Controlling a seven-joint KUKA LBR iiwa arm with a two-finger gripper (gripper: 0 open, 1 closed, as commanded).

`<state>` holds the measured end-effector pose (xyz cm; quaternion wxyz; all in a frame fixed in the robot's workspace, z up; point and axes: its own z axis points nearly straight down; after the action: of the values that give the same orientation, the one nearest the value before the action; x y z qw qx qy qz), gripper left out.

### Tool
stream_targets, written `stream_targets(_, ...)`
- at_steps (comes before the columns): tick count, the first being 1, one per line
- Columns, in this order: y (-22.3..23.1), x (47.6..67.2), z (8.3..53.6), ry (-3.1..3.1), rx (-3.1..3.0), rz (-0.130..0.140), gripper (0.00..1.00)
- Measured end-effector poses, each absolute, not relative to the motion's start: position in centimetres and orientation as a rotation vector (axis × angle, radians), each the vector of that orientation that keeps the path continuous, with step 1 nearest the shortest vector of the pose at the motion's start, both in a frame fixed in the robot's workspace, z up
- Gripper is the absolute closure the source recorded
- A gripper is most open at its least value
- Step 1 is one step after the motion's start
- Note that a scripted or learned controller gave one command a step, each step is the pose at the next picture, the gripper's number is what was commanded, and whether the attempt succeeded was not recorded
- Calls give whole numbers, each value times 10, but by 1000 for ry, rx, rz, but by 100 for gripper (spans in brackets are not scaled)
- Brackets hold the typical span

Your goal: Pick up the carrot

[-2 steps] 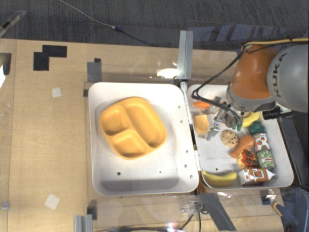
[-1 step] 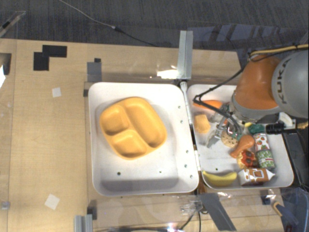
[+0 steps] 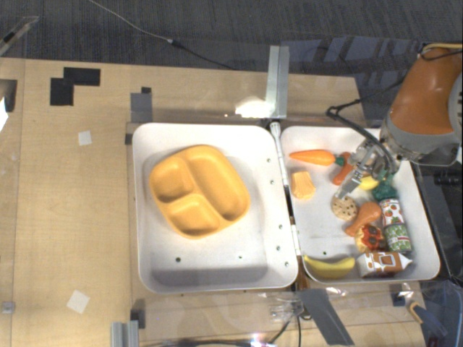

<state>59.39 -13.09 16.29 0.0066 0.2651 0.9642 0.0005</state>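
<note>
Across the wooden bench (image 3: pixel 65 215) sit two shallow white bins with rounded corners and smooth, matte walls. Filling much of the left bin (image 3: pixel 159 266) is a yellow plastic tray (image 3: pixel 199 191), glossy, soft-cornered and divided into three compartments.

Lying near the top wall of the right bin (image 3: pixel 318 226) is the carrot (image 3: pixel 312 157), a smooth orange taper, its thick end toward a small green-and-red piece. Below it rests a pale orange wedge (image 3: pixel 303 186), blocky like cheese. A round speckled cookie (image 3: pixel 343 207) lies near the middle, a curved yellow banana (image 3: pixel 330 266) hugs the bottom wall, and small printed cartons (image 3: pixel 391 248) crowd the right side.

Reaching in from the right, the arm (image 3: pixel 427 107) shows its rounded orange band above the wrist and angles down-left. The gripper (image 3: pixel 352 184) points toward the cookie, just right of the carrot and apart from it; how far the pincer is open I cannot tell, and nothing is visibly clasped in it.
</note>
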Motion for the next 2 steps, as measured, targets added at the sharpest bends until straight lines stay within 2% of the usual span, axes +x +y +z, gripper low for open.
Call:
stream_targets(1,-118,633,92,2970,974,4,0)
stream_targets(2,-84,616,108,2974,985,5,0)
